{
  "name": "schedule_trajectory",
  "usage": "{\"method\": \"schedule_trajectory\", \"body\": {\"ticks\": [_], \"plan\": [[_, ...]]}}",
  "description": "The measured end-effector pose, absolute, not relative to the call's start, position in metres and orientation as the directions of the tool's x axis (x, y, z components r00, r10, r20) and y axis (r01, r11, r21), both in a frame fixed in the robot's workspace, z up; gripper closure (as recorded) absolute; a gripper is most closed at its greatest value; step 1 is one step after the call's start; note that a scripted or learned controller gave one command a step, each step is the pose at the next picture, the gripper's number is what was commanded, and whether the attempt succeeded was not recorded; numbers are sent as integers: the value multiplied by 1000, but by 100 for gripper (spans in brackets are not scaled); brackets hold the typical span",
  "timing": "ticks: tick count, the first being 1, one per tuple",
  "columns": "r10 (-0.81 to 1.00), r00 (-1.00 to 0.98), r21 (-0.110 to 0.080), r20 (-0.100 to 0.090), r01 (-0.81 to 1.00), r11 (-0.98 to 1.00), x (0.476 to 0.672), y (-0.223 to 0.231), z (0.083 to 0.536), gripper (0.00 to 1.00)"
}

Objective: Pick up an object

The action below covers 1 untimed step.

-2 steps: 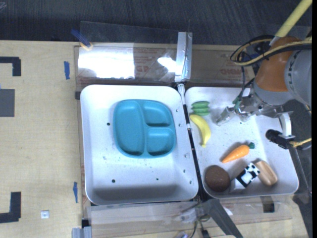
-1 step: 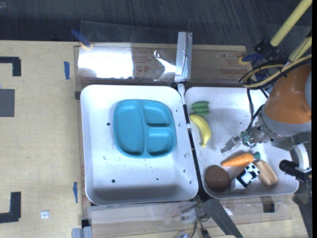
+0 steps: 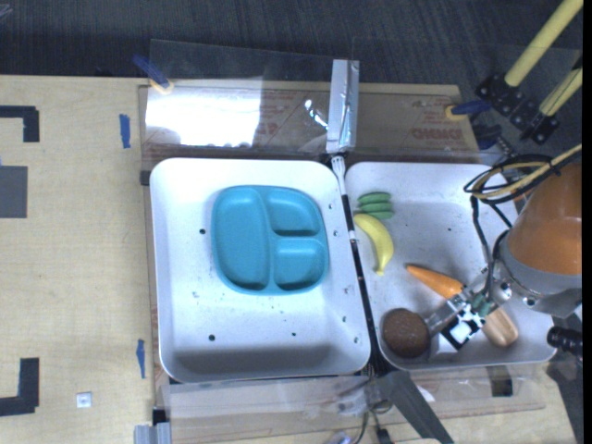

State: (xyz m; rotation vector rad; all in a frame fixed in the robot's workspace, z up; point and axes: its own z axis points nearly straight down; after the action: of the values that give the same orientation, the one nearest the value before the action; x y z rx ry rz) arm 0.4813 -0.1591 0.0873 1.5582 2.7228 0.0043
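Brown round object [image 3: 405, 332], kiwi-like, at near edge of right bin [image 3: 421, 202]; claw [image 3: 450, 321] low just right of it, touching or nearly so; cannot tell how the claw is set; orange carrot [image 3: 433, 279] just beyond claw; tan piece [image 3: 500, 326] to its right; banana [image 3: 376, 240] and green item [image 3: 375, 203] farther back, near the divider; left bin [image 3: 180, 276] holds blue divided plate [image 3: 270, 239]; wooden tabletop [image 3: 69, 248] at left.
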Motion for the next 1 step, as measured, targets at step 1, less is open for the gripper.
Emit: {"method": "schedule_trajectory", "body": {"ticks": [1], "plan": [[973, -232, 6, -2, 973, 232, 542, -162, 87, 0]]}}
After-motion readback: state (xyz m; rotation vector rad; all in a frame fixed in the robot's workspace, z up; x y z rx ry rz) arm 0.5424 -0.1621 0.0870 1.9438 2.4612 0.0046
